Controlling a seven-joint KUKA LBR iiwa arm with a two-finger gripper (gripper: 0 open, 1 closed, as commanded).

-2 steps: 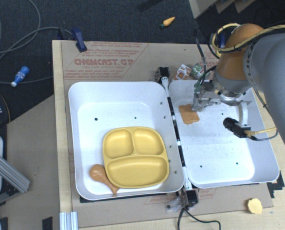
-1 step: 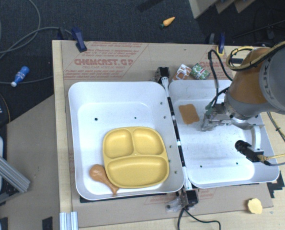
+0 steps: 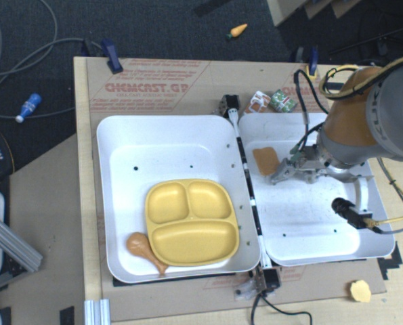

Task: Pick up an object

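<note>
A flat brown square piece (image 3: 265, 159) lies in the right bin (image 3: 309, 246), near its upper left corner. My gripper (image 3: 280, 175) is low in that bin, just below and to the right of the brown piece, its tip close to the piece's lower edge. I see nothing held in it. The grey arm with its orange band (image 3: 350, 117) comes in from the right above the bin. In the left bin (image 3: 120, 141) a yellow divided plate (image 3: 190, 221) lies flat, with a tan drumstick-shaped toy (image 3: 145, 248) against its lower left side.
A small green and white packet (image 3: 273, 101) lies on the bench behind the right bin. A yellow lump (image 3: 359, 290) sits on the bench at the front right. A black cable fitting (image 3: 347, 211) hangs over the right bin's right side. Blue clamps (image 3: 111, 56) grip the bench's back edge.
</note>
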